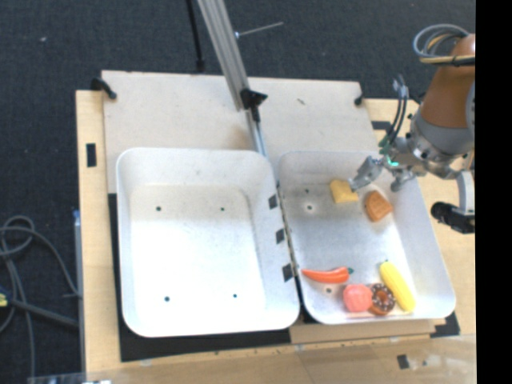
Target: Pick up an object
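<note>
In the right bin (320, 230) lie a pale yellow wedge (344, 191), a brown bread-like lump (378, 206), an orange-red carrot or pepper (326, 275), a pink-red round fruit (358, 298), a dark ring-shaped piece (382, 298) and a yellow corn-like piece (397, 286). My gripper (382, 175) hangs above the bin's far right part, between the yellow wedge and the brown lump, its two fingers spread apart with nothing between them.
The left bin (200, 238) lies beside the right one. A slanted metal pole (228, 50) rises from the back of the bench, between the bins. Cables lie on the floor at the left (32, 262).
</note>
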### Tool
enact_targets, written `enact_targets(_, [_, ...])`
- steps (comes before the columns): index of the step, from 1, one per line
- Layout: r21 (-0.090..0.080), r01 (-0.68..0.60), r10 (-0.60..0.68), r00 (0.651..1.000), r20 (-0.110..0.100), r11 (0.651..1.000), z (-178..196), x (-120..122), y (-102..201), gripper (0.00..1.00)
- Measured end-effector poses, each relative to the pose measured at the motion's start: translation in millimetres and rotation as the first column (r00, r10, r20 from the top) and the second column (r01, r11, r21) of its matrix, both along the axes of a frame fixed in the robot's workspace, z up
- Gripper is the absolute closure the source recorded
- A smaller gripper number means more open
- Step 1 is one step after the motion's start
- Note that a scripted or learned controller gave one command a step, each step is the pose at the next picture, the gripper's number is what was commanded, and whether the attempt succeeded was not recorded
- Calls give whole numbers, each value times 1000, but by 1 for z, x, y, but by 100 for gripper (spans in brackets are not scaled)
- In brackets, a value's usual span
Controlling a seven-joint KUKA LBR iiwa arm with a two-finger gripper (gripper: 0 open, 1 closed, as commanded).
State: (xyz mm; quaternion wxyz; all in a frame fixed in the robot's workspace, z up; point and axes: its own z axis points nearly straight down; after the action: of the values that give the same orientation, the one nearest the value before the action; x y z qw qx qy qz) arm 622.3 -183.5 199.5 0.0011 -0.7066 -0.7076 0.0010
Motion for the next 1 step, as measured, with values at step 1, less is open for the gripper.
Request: enact_targets(1, [-2,-3,3,1000,4,1000,3,1,0,0])
